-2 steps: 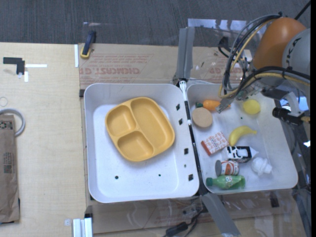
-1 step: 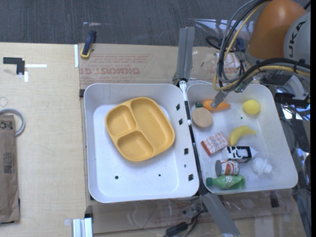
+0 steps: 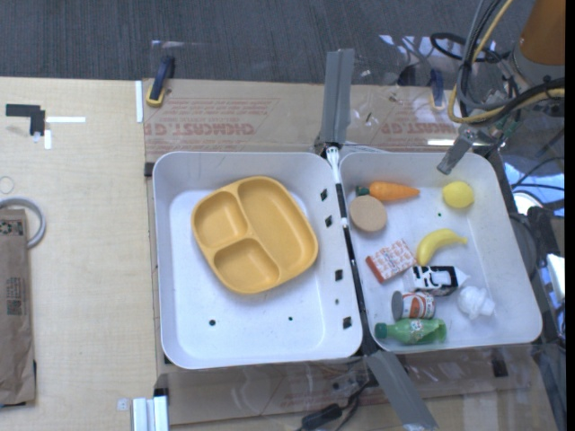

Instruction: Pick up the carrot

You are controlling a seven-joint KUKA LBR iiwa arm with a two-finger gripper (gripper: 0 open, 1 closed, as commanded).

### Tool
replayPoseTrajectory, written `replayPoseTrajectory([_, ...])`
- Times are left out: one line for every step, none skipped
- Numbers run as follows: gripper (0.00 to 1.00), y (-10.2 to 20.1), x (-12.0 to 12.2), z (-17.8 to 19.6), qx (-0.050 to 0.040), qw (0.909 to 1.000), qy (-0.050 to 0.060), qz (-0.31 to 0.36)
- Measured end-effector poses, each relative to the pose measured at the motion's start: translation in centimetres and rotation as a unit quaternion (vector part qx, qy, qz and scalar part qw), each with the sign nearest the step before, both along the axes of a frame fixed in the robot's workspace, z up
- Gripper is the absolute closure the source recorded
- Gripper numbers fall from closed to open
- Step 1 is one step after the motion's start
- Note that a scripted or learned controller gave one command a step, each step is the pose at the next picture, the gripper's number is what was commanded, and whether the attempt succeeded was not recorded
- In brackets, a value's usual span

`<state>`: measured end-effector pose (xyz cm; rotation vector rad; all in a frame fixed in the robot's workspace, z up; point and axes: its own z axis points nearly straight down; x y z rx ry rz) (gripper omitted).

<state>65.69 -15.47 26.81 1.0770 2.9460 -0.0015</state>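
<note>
The right bin (image 3: 526,272) holds the carrot (image 3: 393,190) at its far left corner, touching a round tan disc (image 3: 367,214). It looks like a light, stiff, smooth plastic toy, best pinched across its thick middle. The gripper (image 3: 455,155) hangs over the bin's far rim; I cannot tell its state.

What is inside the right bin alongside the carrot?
The right bin holds the carrot, a tan disc, lemon, banana, red-white packet, can, green bottle and two small items too unclear to name.
</note>
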Motion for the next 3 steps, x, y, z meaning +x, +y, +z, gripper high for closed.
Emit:
replayPoseTrajectory([0.0,1.9,-0.7,-10.1,0.0006,0.9983,0.001,0.058])
replayPoseTrajectory([0.0,-0.4,-0.9,-8.3,-0.0004,0.9893,0.0,0.146])
replayPoseTrajectory([0.0,-0.4,-0.4,-8.4,-0.0009,0.9753,-0.001,0.221])
